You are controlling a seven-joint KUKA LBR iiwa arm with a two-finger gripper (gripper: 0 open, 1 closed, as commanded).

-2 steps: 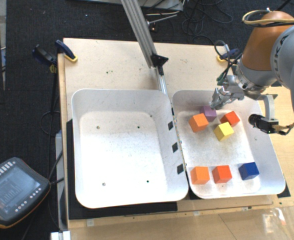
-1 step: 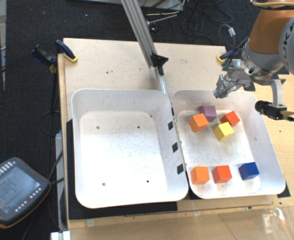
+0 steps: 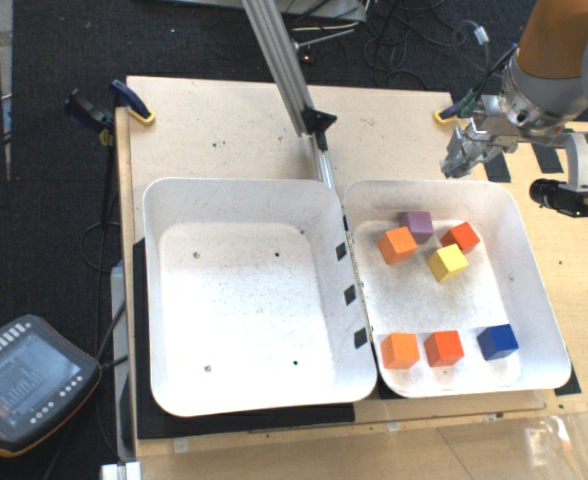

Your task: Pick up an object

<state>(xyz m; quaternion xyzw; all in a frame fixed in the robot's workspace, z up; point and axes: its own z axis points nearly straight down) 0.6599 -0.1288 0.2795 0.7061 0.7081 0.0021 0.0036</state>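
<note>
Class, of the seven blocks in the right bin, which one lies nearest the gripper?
The purple block, at the cluster's far edge, closest to the gripper.

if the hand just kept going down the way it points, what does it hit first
Probably the far rim of the right bin, just under the hand. The purple block sits nearer the camera, off that line, though depth is unclear.

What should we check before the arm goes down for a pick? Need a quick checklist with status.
1. End effector carries nothing: ok, it hangs above the far rim of the right bin.
2. Finger opening: cannot tell, too small and blurred.
3. Targets present: ok, seven blocks lie in the right bin.
4. Isolated target: ok, blue block sits apart from the red block beside it.
5. Cluster risk: not ok, purple block touches the orange block; yellow block is close by.
6. End effector over a block: not ok, it is beyond them all.
</note>
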